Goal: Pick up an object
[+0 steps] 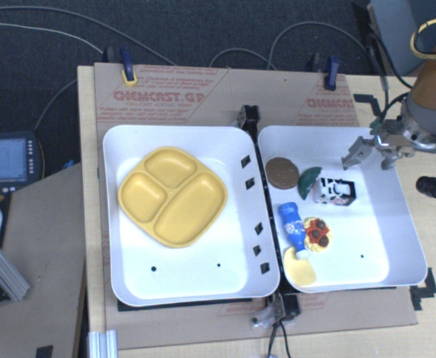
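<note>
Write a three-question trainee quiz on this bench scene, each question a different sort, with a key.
1. True or false: the yellow divided plate lies in the left bin.
2. What lies nearest the brown disc? A) green piece B) yellow divided plate C) blue clamp
3. Fill in: the claw hangs over the ___ bin.

Key: 1 true; 2 A; 3 right.

Small objects (312, 207) in right bin (381, 259)
</note>
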Motion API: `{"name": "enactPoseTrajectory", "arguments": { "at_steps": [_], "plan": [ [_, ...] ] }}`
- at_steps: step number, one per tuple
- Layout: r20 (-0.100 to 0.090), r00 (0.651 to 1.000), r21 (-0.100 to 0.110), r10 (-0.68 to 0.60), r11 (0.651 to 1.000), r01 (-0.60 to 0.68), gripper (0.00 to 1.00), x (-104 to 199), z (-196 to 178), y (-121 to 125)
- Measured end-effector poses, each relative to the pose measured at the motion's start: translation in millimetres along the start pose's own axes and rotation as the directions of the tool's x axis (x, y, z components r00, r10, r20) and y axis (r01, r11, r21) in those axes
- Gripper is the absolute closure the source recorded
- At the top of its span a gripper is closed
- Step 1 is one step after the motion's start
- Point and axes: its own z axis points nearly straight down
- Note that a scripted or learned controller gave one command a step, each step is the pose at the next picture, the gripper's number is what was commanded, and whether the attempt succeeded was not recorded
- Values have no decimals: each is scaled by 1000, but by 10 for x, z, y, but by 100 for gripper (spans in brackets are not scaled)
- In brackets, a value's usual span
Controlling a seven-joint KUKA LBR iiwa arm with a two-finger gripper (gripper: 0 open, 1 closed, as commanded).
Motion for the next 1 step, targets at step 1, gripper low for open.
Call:
{"name": "enactPoseTrajectory", "arguments": {
  "at_steps": [1],
  "plan": [
    [-1,1000,1,3,1000,-3,0,-35,483,-88]
  ]
}}
